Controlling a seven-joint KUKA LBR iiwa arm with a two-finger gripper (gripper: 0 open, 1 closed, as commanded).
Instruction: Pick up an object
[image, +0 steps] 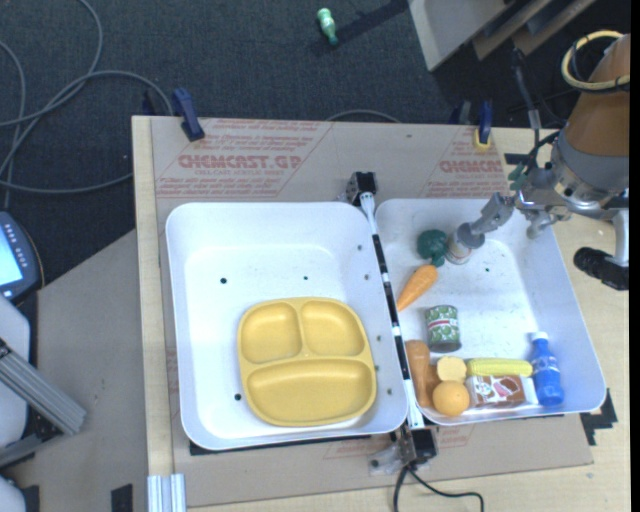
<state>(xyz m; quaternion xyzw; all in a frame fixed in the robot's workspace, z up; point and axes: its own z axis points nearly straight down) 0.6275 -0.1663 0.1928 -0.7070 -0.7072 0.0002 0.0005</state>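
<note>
The right bin (560, 290) holds several items. A dark green lump (432, 243) lies at its upper left, with an orange carrot (417, 285) just below it. My gripper (462, 247) hangs low right beside the green lump, on its right side, at the end of the grey arm (590, 150). Further down are a small green can (441, 327), an orange fruit (451, 398), a yellow banana (498, 367), a blue bottle (545, 370) and a red and white packet (497, 391). Nothing can be seen held.
The left bin (200, 250) carries a yellow divided plate (305, 360). A brown oblong item (417, 362) lies along the right bin's left wall. Blue clamps (186, 112) grip the cardboard's far edge. Bare floor of the right bin shows around its middle (500, 300).
</note>
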